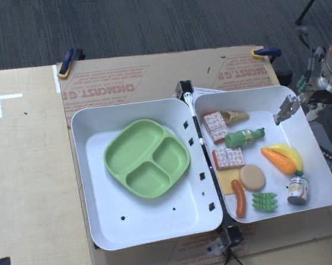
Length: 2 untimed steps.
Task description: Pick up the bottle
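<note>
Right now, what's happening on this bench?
The arm is after the green bottle, which lies on its side in the right bin among toy food: a carrot, a banana, a sausage, a can. The gripper sits over that bin's right rim, apart from the bottle and holding nothing visible. The left bin holds a green divided plate.

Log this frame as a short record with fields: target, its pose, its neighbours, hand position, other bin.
target: green bottle, right bin
pose: lying on its side, cap toward the right
neighbours: cracker packs above-left and below-left; carrot and banana lower right
hand: hand over the right bin's upper right rim, apart from the bottle
other bin: left bin holds a green divided plate
</note>
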Available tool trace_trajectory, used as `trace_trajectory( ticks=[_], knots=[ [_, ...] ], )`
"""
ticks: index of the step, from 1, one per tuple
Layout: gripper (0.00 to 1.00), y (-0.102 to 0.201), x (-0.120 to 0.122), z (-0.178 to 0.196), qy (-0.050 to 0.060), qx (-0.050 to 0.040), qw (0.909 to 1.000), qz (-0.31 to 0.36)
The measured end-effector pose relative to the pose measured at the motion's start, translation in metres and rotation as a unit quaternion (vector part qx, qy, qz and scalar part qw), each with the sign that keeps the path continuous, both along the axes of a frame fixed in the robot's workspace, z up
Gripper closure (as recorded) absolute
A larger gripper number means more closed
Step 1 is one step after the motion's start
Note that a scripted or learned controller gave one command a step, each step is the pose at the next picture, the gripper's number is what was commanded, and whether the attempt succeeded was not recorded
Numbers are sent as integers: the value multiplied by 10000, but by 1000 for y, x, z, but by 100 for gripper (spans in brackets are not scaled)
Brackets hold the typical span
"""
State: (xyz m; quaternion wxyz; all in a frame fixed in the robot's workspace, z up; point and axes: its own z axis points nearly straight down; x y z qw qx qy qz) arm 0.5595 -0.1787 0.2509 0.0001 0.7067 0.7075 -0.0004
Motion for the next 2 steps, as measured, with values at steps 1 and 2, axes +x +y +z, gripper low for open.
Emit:
trace_trajectory(
  ticks=[1, 2],
  knots=[
    [100, 0, 1, 10, -2, -5, 10000, 12],
    [100, 73, -64, -37, 5, 3, 9986, -536]
  ],
)
